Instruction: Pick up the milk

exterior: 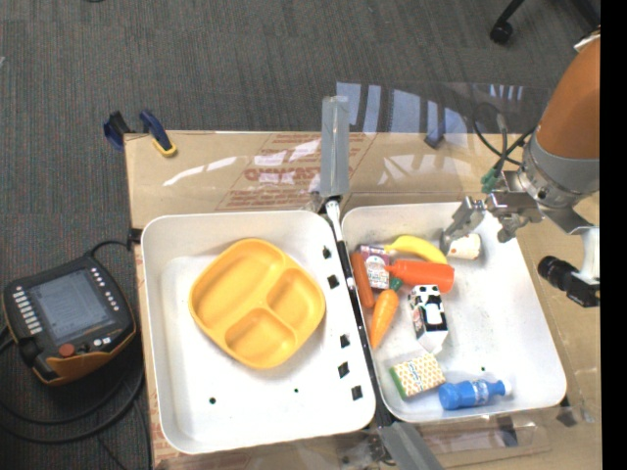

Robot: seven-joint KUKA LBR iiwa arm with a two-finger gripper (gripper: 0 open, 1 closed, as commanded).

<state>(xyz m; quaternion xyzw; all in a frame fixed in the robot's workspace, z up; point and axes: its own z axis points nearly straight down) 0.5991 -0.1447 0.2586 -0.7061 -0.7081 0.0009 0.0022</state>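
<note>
White right bin (534,321) floor lies bare beside the milk (428,316); open claw (487,221) hovers near its far rim.

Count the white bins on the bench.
2. The left bin holds the yellow divided plate. The right bin holds the milk among other items, with the end effector over its far edge.

No legible text anywhere. Red print on the brown cardboard sheet (284,169), just behind the shallow white plastic left bin (162,262), too blurred to read; item labels too small.
</note>
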